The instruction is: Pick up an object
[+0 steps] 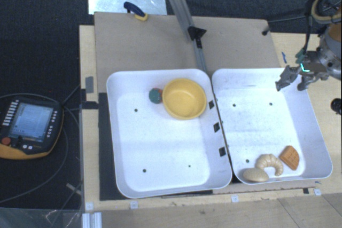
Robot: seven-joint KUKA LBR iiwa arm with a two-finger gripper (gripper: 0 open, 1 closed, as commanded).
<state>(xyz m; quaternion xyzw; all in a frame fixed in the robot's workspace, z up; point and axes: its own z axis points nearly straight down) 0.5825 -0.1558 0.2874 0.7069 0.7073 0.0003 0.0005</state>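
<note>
Lying side by side, 2 white bins [160,168] on cardboard-topped bench [230,45].

Bowl [184,99] and ball [155,95] in left bin [160,168], croissant [271,163], cracker [289,157] in right bin [256,99]

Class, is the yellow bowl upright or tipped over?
Upright: the yellow bowl in the left bin shows its round open rim and inside.
</note>
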